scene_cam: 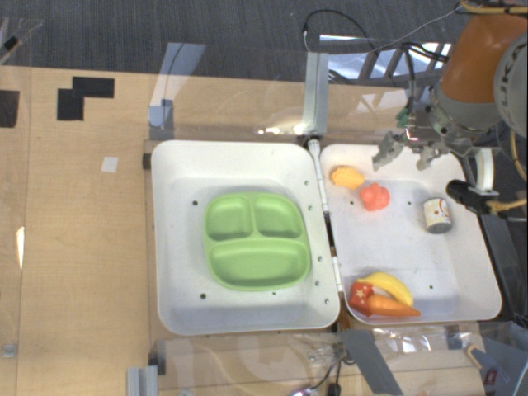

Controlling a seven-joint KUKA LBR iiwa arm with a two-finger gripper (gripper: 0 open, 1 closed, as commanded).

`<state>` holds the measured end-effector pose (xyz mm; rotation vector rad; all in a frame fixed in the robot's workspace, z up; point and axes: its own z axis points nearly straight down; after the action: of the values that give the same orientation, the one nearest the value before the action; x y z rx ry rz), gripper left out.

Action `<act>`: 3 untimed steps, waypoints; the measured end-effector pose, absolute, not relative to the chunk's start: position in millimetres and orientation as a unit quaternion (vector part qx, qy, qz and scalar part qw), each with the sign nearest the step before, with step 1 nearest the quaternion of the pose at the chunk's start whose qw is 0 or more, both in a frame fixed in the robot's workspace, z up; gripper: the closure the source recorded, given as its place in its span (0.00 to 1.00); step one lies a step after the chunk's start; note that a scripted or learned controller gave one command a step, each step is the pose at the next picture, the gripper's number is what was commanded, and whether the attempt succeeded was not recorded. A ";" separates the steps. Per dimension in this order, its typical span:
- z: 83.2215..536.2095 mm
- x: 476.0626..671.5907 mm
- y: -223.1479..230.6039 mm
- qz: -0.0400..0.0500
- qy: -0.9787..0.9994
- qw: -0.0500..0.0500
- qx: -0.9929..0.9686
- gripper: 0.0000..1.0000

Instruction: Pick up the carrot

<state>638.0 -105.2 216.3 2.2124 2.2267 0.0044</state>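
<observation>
At the near edge of the right bin (470,246), close to its near-left corner, the carrot (391,306) lies on its side. It is orange, tapered, with the point directed toward the view's right. A yellow banana (391,285) lies just behind it and touches it along its length. A red pepper-like item (360,293) sits at the carrot's thick end, against the divider between the bins. The bin's near rim runs directly in front of the carrot, so room on that side is tight; the bin floor to the right of the carrot's tip and behind the banana is bare white.

The gripper (407,149) hangs over the far edge of the right bin, well apart from the carrot. Its two fingers stand apart, with nothing between them. The grey arm with its orange band (480,56) enters from the upper right.

Near the far-left part of the right bin lie a yellow-orange lemon-like item (347,176) and, just beside it, a red-pink rounded fruit (374,196). A small white can (437,215) lies toward the right side of the bin. The middle of the bin floor between these items and the carrot is open.

The left bin (177,221) holds a green divided plate (256,240) at its centre.
</observation>
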 end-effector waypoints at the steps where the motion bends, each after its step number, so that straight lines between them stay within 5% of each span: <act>1: 87.6 671.2 -89.1 0.003 0.741 0.003 0.672 0.00; 2: 118.8 599.9 -130.9 0.001 0.701 0.002 0.713 0.00; 3: 104.3 550.7 -167.3 0.008 0.689 0.002 0.724 0.00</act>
<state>550.7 -167.3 104.3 2.2726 2.1629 0.0252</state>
